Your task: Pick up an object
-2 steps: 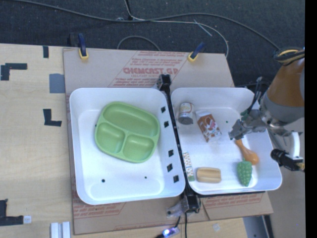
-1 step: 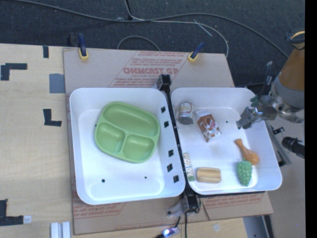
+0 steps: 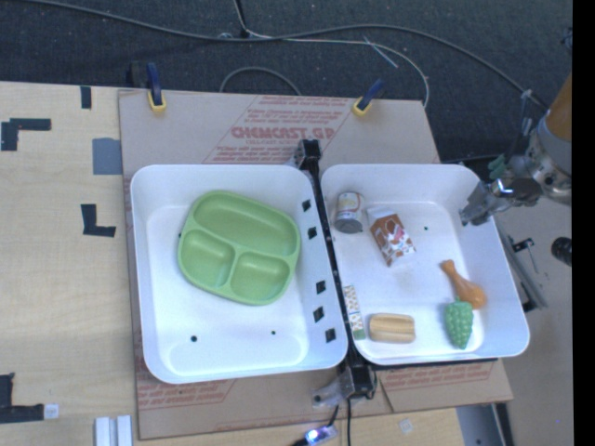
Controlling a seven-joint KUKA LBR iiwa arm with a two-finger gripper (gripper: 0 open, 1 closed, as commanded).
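Gripper (image 3: 476,210) – jaw state unclear – hovers beside the right bin (image 3: 423,177); toy drumstick (image 3: 462,284) looks light, stiff – grasp its shaft.

You look down at a slant from one fixed camera set high above the desk (image 3: 56,203). The left bin (image 3: 149,277) and right bin (image 3: 493,277) lie side by side mid-frame, at middle distance. The far edge of the view takes in dark floor (image 3: 93,26) beyond the desk.

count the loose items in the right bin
5. A can at the upper left by the divider, a red packet beside it, a drumstick at right, green grapes below it, a bread roll at the bottom.
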